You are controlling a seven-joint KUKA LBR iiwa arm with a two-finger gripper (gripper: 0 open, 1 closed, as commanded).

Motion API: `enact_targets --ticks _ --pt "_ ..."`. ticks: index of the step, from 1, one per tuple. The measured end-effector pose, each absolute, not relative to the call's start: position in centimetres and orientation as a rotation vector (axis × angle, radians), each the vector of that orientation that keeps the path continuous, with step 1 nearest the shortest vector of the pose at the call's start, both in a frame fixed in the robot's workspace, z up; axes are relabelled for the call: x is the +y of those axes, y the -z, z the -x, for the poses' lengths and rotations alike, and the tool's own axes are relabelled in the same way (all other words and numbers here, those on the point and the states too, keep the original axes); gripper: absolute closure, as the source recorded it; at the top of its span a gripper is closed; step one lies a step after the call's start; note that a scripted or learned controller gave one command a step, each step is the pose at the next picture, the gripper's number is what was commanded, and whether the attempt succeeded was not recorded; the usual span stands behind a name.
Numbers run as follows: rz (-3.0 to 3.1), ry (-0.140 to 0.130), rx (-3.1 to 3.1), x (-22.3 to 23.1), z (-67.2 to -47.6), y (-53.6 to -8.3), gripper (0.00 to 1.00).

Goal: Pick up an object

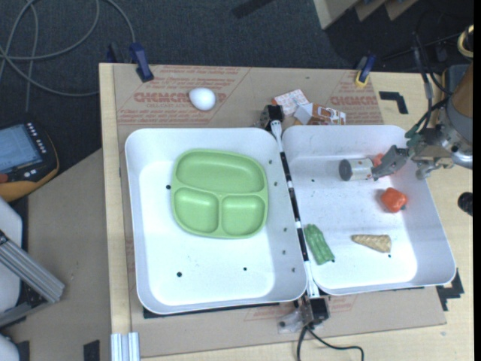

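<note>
At the near end of the right bin (428, 265) a tan cone-shaped piece (373, 241) is seen lying flat, and a green packet (318, 245) lies against the divider between the bins, partly on the rim; both are well apart from the gripper. Further in, a small red-orange object (392, 199) rests on the bin floor, just below and near the gripper (389, 161). It is judged to be light, rounded and probably firm, likely to roll or slip if pinched off-centre; a hold across its widest part is judged best. Beyond it a grey cylinder (353, 169) lies on its side, its right end just beside the gripper's red-tipped fingers (391, 158). It is judged to be stiff, smooth and light, liable to roll away along the bin floor; it would best be taken across its round body, near the middle. Whether the cylinder is touched cannot be told, and nothing is seen held between the fingers. The spread of the fingers cannot be told either, being too small and foreshortened. In the left bin (150, 277) a green divided plate (219, 192) lies flat. On the cardboard (248, 89) at the far side a white egg-like object (201, 98) and some crumpled wrappers (308, 110) are noted, outside both bins
</note>
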State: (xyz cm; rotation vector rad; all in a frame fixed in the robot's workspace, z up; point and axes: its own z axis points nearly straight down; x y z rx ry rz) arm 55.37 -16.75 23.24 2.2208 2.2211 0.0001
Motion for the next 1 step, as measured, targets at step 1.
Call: enact_targets --ticks 1 --pt "-2.224 0.003 2.221 -21.89 -56.31 -12.14 0.0"
